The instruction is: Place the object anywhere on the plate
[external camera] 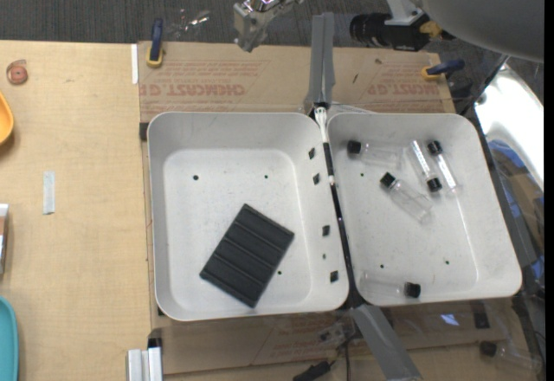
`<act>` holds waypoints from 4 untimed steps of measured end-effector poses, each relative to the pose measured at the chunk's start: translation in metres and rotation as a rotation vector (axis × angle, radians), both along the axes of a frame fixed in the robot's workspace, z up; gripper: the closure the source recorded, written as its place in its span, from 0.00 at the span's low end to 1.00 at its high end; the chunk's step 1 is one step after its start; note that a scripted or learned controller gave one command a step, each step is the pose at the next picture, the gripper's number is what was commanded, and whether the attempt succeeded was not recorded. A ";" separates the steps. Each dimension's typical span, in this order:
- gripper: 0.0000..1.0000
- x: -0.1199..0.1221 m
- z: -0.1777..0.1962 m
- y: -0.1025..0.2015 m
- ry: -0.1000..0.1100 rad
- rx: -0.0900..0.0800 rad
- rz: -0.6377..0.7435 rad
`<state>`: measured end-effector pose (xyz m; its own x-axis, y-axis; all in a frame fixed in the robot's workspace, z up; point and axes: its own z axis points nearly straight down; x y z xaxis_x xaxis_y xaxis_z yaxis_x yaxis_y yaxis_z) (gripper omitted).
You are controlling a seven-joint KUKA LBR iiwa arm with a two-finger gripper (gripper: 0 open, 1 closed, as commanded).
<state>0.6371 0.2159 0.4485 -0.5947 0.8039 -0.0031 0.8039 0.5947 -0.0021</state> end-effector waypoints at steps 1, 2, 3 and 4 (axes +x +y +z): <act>1.00 0.001 0.008 0.000 0.001 -0.001 -0.001; 1.00 0.002 0.015 -0.001 0.001 -0.003 -0.001; 1.00 0.003 0.023 0.000 0.002 -0.004 -0.001; 1.00 0.004 0.030 0.000 0.002 -0.005 -0.001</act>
